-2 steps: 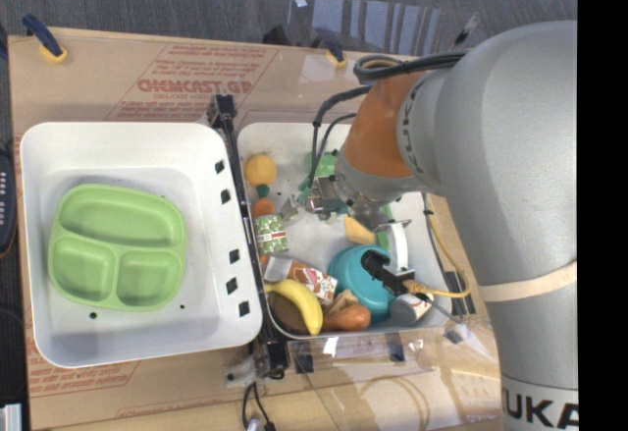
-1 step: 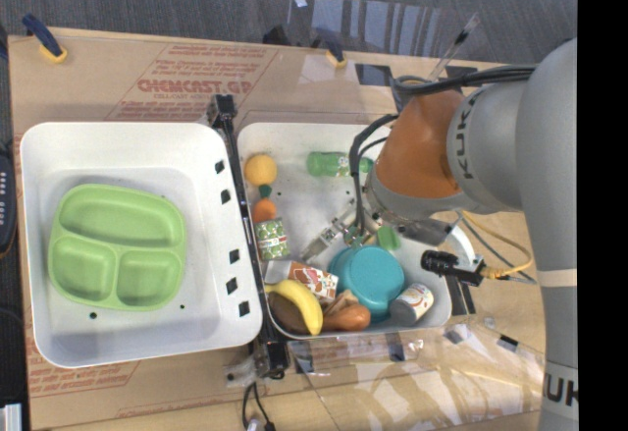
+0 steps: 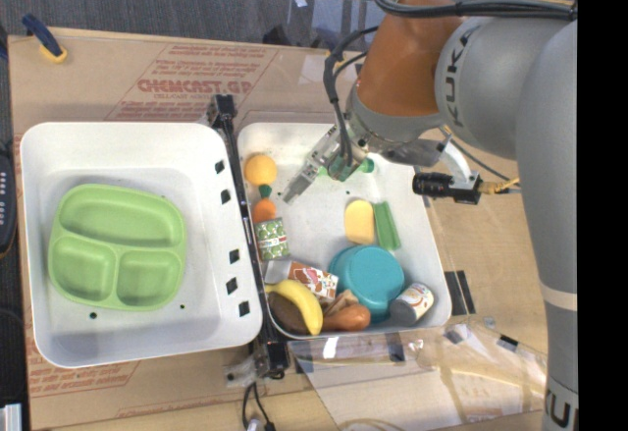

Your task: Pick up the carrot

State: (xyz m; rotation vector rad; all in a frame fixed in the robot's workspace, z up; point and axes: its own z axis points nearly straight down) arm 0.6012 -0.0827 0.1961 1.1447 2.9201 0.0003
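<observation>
The carrot (image 3: 264, 211) is a small orange piece lying against the left wall of the right bin (image 3: 294, 139), just below a yellow-orange round fruit (image 3: 259, 170). My gripper (image 3: 314, 169) hangs over the upper middle of that bin, slanting down to the left. Its tip stops a short way to the upper right of the carrot and apart from it. Nothing shows held in it. The grey arm with its orange band (image 3: 407, 51) covers the bin's far right corner.
The right bin also holds a small can (image 3: 273, 239), a yellow block (image 3: 360, 221), a green block (image 3: 385, 226), a teal bowl (image 3: 368, 279), a banana (image 3: 299, 304) and a cup (image 3: 412, 301). In the left bin (image 3: 59, 149) lies a green divided plate (image 3: 118, 245).
</observation>
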